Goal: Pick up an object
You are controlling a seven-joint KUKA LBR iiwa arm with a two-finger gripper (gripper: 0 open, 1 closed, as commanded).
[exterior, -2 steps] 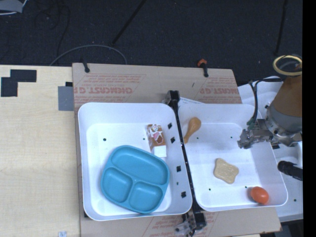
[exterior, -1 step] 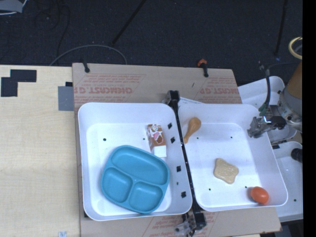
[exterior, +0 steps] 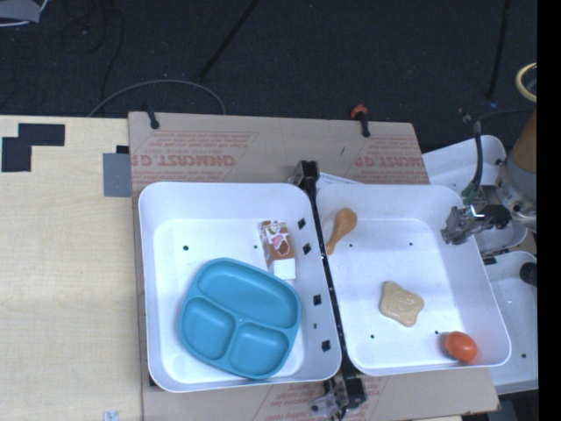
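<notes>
A: Left bin: we note a blue divided tray and a small snack packet.

B: Right bin: we judge the toy drumstick, at its upper-left corner, light, rigid and smooth. Its long axis slants lower-left to upper-right, bulb uppermost; grip the narrow shank. A tan cracker and an orange ball follow.

A: Gripper, right rim: we cannot tell the finger state.
</notes>
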